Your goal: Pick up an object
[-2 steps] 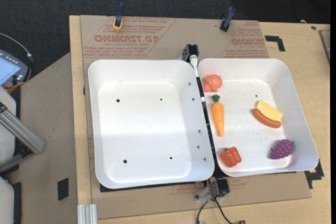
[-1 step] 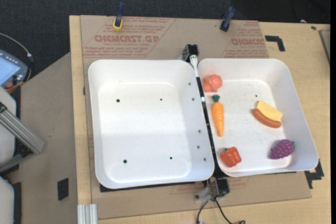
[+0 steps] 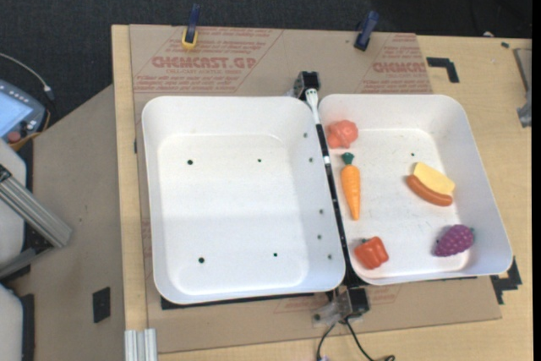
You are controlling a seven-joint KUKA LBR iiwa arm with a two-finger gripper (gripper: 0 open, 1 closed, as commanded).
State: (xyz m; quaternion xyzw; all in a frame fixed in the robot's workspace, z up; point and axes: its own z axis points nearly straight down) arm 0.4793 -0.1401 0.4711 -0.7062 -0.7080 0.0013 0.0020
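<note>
Toy carrot (image 3: 351,191) is lying lengthwise in the right bin (image 3: 473,150), w/ clear sides; best grabbing across its middle.

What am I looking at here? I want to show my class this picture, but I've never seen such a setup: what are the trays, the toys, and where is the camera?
The camera is fixed above a bench, looking down at a slant. Two shallow white bins sit side by side: the left bin and the right bin. In the right one lie toy foods: a carrot, a pink piece, a red pepper, purple grapes and a yellow-and-orange slice. A robot arm's job is to pick one up.
</note>
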